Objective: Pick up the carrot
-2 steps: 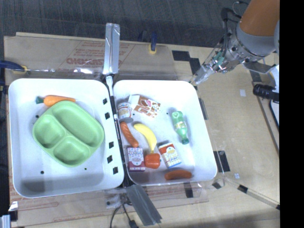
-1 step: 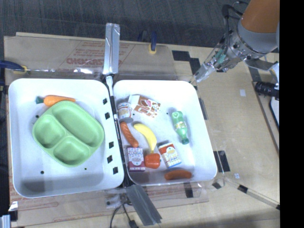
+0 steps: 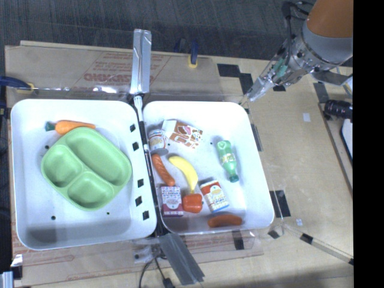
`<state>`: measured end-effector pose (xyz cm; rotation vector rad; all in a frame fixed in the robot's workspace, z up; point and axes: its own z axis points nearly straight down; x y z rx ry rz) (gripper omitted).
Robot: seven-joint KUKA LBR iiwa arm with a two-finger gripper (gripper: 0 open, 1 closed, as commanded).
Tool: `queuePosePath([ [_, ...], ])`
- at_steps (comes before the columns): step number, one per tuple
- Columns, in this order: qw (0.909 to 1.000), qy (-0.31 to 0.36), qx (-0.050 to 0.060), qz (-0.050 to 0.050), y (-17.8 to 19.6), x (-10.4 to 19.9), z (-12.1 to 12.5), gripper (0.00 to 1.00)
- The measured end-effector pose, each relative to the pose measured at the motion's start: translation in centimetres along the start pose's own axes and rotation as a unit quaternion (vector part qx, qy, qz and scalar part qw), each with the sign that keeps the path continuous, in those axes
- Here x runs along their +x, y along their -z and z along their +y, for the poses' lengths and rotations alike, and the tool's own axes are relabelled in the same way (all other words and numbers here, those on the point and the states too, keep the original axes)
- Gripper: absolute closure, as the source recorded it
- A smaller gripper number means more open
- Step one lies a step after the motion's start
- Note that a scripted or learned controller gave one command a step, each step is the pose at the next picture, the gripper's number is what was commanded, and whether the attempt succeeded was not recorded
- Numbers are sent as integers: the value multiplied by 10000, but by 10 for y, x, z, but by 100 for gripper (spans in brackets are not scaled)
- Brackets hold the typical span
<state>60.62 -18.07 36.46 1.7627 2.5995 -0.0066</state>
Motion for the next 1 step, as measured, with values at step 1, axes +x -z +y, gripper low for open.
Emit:
queuePosePath([
  [1,10000,44,7,-2,10,2,2,100],
])
